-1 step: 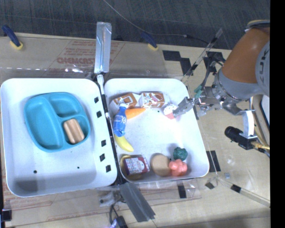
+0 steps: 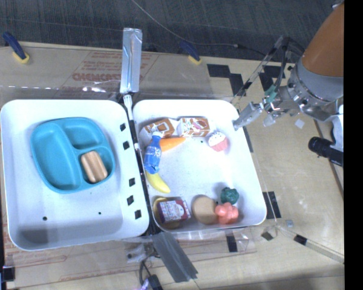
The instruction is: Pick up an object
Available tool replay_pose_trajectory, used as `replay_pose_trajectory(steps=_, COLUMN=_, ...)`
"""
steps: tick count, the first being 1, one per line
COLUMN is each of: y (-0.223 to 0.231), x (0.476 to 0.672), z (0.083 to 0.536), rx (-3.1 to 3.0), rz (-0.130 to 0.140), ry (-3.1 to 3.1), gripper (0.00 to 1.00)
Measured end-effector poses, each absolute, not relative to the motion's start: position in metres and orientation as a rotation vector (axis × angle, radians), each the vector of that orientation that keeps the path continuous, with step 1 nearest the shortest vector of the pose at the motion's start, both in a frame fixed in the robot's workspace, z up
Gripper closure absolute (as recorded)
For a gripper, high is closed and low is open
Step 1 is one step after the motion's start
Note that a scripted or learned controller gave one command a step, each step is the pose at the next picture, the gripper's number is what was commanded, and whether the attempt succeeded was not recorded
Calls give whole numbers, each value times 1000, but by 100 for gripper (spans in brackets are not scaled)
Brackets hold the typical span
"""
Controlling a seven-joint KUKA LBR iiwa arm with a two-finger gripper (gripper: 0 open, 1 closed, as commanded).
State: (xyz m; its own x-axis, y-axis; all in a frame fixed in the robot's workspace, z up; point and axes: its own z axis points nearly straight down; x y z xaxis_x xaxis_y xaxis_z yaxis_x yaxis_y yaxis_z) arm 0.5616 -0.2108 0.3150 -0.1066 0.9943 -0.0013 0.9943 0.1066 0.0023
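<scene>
Spreading across the middle of the view is the tan bench, carrying two shallow white bins side by side. The left bin holds a blue divided plate, and a brown hot-dog-like toy lies in the plate's lower right compartment. The right bin holds a scatter of toy foods along its edges. Against its far wall lie two printed snack packets, touching end to end. Just below them an orange carrot points right, with a blue wrapper beside its blunt end and a yellow banana just beneath that. A pink cupcake sits near the right wall. Along the near wall sit a dark red jar-like piece, a tan round bun, a pink-orange lumpy toy and a small green piece touching its top.

Coming in from the right, the grey and orange arm hovers beyond the right bin's upper right corner. Its gripper hangs over that corner's rim, clear of every toy. Whether the fingers are apart or together I cannot tell from here.
</scene>
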Motion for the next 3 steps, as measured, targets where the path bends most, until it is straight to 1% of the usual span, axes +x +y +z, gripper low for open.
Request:
replay_pose_trajectory(steps=1, y=-210, x=552, z=202, rx=2593, rz=-8, ry=1787, gripper=0)
replay_pose_trajectory(steps=2, y=-186, x=631, z=149, rx=2540, rz=-5, ry=1860, gripper=0)
replay_pose_trajectory(steps=3, y=-105, x=634, z=123, rx=2635, rz=3, ry=1714, gripper=0)
